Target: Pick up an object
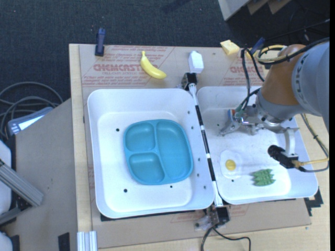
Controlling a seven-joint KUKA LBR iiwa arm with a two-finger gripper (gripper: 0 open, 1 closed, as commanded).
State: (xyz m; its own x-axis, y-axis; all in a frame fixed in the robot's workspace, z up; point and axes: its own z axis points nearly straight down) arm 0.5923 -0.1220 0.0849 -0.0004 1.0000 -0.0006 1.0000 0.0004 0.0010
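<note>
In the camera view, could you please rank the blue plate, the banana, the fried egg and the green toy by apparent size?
1. blue plate, clearly largest
2. fried egg and banana: too alike to rank
3. green toy, slightly smaller

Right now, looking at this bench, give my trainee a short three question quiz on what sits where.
1. True or false: the blue divided plate lies in the left bin.
2. Which lies nearest the green toy in the right bin?
A. the banana
B. the fried egg toy
C. the yellow block
3. Fill in: the banana lies on the ____, behind the left bin.

Key: 1 true; 2 B; 3 cardboard.
</note>
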